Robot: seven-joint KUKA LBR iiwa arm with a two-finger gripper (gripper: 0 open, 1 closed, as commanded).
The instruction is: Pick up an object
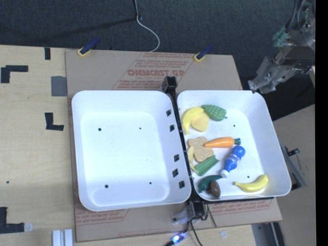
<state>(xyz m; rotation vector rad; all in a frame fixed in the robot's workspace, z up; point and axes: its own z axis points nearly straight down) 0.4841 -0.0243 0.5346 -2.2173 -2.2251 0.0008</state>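
Yellow banana [252,184] in right bin [266,118], arm cropped, jaws' [260,84] state unclear

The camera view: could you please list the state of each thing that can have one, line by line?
Gripper: raised outside the right bin's far right corner, holding nothing visible.
Right bin: holds the toy foods.
Carrot: lying flat, resting on the bread slice.
Blue bottle: lying on its side.
Banana: lying by the near wall.
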